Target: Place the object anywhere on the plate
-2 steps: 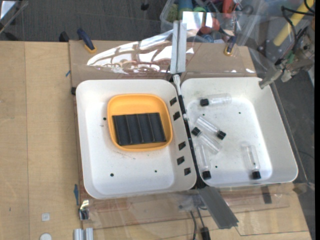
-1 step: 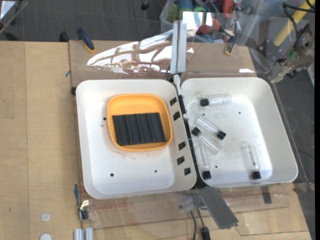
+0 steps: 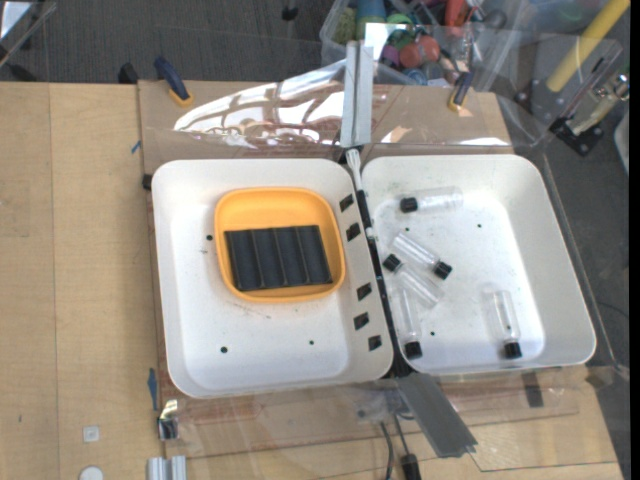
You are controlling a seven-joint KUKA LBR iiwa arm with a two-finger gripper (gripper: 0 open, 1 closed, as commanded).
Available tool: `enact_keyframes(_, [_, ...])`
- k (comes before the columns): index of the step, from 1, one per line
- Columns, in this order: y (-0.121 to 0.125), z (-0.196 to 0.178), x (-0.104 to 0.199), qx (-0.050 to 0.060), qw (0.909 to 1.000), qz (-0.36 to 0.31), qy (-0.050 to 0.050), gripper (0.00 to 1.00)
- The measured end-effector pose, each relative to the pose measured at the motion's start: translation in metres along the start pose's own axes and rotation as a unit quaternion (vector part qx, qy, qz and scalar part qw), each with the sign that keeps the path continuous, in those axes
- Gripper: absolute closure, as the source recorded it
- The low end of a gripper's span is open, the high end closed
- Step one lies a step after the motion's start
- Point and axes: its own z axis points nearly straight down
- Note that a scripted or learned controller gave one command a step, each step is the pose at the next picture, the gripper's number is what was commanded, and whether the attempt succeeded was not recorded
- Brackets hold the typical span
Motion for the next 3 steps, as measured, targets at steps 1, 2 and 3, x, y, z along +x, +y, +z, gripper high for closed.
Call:
enact_keyframes(1, [-0.0227, -0.0822, 0.0091, -0.001, 0.9935, -0.113, -0.001, 1.00])
enact_keyframes(2, [-0.0229, -0.0817, 0.0090, -0.001, 0.9936, -0.113, -0.001, 0.00])
enact_keyframes(3, [-0.0206, -0.0916, 0.0080, -0.004, 0.9935, -0.114, -0.004, 1.00])
